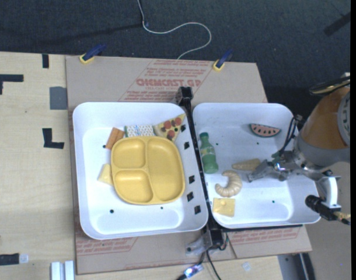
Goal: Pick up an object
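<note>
Item: tool (261,172), low in the right bin (248,114), reaching in from the bin's right wall. State: you cannot tell how far it stands open, nor whether it has hold of anything; its tip is a grey blur against the bin floor.

Item: tan wedge-shaped piece (246,165), touching or just beside the tool tip on its far-left side; long axis roughly in line with the tool's reach. Likely the nearest candidate.

Item: croissant (229,183), just beyond the tip, left and slightly toward you; curved, long axis across the reach.

Item: green bottle (208,153), farther left, lying along the bin's dividing wall.

Item: cheese slice (224,207), left and nearer you.

Item: watermelon slice (264,130), away from you, well apart.
</note>
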`<act>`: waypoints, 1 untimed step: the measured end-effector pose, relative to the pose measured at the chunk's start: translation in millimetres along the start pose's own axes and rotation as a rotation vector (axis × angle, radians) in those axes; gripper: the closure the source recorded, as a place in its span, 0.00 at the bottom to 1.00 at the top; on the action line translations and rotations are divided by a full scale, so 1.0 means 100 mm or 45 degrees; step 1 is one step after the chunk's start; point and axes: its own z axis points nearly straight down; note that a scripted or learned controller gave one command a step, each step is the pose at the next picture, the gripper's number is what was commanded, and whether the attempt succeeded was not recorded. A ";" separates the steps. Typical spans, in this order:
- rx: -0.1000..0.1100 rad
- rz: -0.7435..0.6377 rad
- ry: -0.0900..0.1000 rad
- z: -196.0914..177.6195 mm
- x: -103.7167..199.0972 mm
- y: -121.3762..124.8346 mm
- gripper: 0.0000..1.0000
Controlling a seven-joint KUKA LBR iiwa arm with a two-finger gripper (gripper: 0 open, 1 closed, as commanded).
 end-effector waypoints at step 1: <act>-0.004 -0.001 0.001 -0.13 0.00 0.01 1.00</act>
